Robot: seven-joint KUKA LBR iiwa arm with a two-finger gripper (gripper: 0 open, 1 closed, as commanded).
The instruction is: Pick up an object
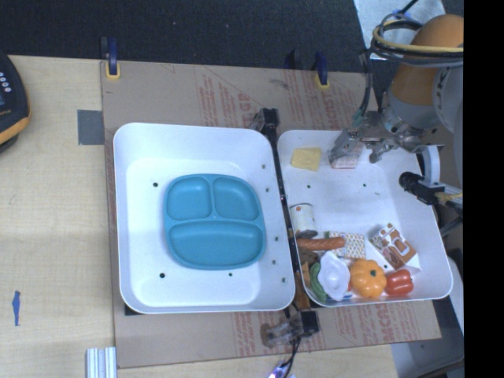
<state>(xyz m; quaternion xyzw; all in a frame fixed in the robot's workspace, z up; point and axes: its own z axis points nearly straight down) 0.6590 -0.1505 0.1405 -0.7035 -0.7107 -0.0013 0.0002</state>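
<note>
At the near edge of the right bin (441, 235) the small things lie heaped together: an orange pumpkin-like piece (367, 278), a red pepper (399, 283), a white crumpled item (335, 276), a sausage-like stick (319, 243), a printed packet (394, 246) and a small can (302, 216), probably slid into that corner because the bin slopes toward it. To the left, the other bin (134, 211) carries a blue divided plate (214, 220) lying flat in its middle, well apart from the clutter. Farther back in the right bin, a yellow sponge-like square (307, 158) lies alone, and just beside it a small whitish-pink block (345, 159) sits at the gripper (358, 144). The gripper hangs low over that far corner, seemingly going for the block; whether it is released or clenched I cannot tell. The desk (55, 235) lies beneath both bins.
</note>
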